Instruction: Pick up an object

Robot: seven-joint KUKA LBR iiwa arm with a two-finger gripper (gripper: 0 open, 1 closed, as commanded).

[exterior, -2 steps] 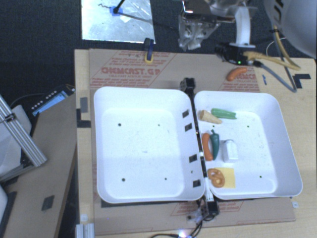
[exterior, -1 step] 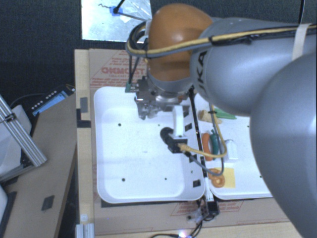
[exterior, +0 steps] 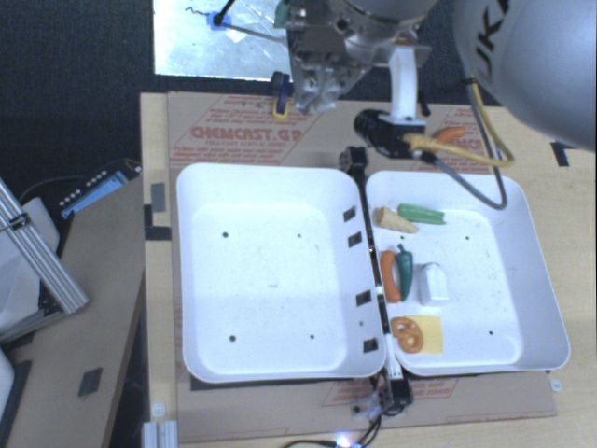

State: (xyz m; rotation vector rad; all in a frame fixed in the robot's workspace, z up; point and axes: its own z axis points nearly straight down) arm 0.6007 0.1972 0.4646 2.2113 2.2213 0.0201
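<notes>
My gripper (exterior: 312, 90) hangs high above the bench, over the cardboard behind the left bin (exterior: 270, 269). Nothing shows in it. The right bin (exterior: 494, 278) holds several small items near its left side. A long green pepper (exterior: 422, 215) lies beside a cream wedge (exterior: 393, 219) at the back. Below them an orange carrot (exterior: 390, 276) and a dark green pepper (exterior: 405, 269) lie side by side, next to a white block (exterior: 432, 283). A brown pretzel (exterior: 408, 334) rests on a yellow square (exterior: 429, 334) near the front.
A row of black clips (exterior: 359, 241) runs along the seam between the two bins. A small orange piece (exterior: 451, 134) lies on the cardboard behind the right bin. A metal frame (exterior: 37, 269) stands off the bench at the left.
</notes>
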